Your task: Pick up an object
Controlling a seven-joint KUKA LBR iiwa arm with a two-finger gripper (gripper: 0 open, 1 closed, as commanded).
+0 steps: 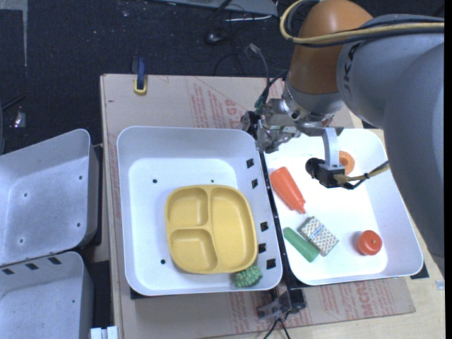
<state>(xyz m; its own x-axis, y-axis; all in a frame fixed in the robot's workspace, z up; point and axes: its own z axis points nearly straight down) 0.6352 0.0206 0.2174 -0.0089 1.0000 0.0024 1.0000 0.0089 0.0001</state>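
On the bench: two shallow white bins side by side on a board, the left bin (134, 210) and the right bin (395, 217), sharing a middle wall.

Left bin, count: two things. One yellow divided plate (210, 228) with three compartments lies flat near the middle. One small green knobbly object (247, 277) sits at the near edge, touching the plate's lower right corner.

Right bin, count: five loose things. One orange carrot-shaped toy (289, 188) lies slanted near the middle wall. One green cylinder (301, 244) lies slanted below it, near the front. One small patterned block (319, 235) lies just beside the cylinder, touching or nearly touching it. One small orange-red round piece (369, 242) sits apart towards the right front. One orange ring-like piece (345, 162) sits near the back, partly hidden behind a black fitting and cable.

Arm: one grey arm with an orange band enters from the right and covers the right bin's far corner.

Gripper (272, 138): it sits over the back end of the wall between the bins, above the carrot toy and apart from it. Whether it is spread or closed cannot be told; nothing is seen held in it.

Outside the bins: one blue and yellow clamp (140, 76) at the board's far left edge; two white trays (42, 189) off to the left.
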